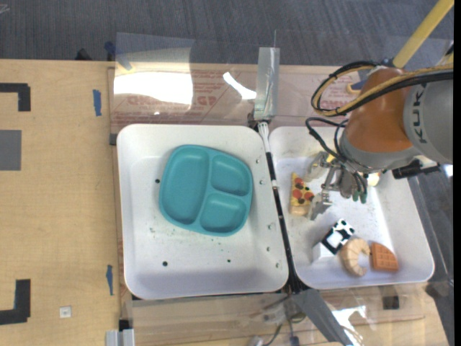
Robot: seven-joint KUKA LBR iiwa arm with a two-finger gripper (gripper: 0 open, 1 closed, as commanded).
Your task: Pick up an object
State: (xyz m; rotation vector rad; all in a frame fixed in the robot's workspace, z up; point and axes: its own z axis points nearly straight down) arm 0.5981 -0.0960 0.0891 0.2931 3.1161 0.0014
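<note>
Lying in the right bin (410, 215), a small yellow toy with red and dark spots (300, 194) is seen just left of the gripper (328, 193), whose fingers are lowered beside it; whether they are spread cannot be told. Lower in the frame, a black-and-white block (337, 236), a pale bun (354, 256) and an orange waffle piece (383, 257) are clustered. A teal divided plate (205, 189) is set in the left bin (137, 229).

plate (205, 189) in left bin (137, 265)
</note>
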